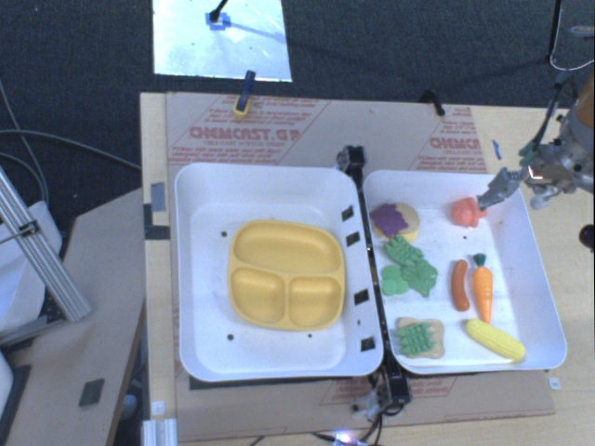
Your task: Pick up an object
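The right bin (pixel 539 277) holds several toy foods. A salmon-red round piece (pixel 466 213) lies near its far right corner. My gripper (pixel 509 190) hangs over that corner, just up and right of the piece, with its tip close to it. Nothing shows in its grasp. Further in the bin are a purple-topped biscuit (pixel 395 219), green leafy pieces (pixel 409 269), a red sausage (pixel 460 284), a carrot (pixel 482 288), a yellow corn cob (pixel 495 339) and a green-topped toast (pixel 420 337).
The left bin (pixel 200 221) holds a yellow divided plate (pixel 284 275). A black hinged divider (pixel 365 258) runs between the bins. Cardboard (pixel 279 128) lies under both, with a shiny sheet (pixel 221 26) behind. An aluminium frame (pixel 33 240) stands at the left.
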Robot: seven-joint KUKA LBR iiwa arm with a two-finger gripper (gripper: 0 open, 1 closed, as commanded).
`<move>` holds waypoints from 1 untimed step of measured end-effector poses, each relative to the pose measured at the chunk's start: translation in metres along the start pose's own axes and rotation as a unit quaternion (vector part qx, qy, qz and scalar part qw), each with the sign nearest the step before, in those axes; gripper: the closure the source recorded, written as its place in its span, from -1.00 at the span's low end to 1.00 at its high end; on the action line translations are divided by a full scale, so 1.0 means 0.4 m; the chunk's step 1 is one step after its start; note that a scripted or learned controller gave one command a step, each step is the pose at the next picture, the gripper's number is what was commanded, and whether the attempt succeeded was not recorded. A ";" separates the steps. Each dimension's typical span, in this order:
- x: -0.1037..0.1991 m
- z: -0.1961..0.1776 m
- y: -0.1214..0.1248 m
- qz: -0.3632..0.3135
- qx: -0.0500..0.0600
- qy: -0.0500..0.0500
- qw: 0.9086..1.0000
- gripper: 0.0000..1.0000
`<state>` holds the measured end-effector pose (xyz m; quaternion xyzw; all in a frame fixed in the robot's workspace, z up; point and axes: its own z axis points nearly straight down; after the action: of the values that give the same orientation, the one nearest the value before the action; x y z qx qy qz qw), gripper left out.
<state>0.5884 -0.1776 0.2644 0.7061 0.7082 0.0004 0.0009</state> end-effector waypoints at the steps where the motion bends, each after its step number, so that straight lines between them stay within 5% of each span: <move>1: -0.076 0.237 -0.202 0.004 0.005 0.002 1.000 -1.00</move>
<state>0.5080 -0.2083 0.1694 0.7087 0.7055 -0.0022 -0.0040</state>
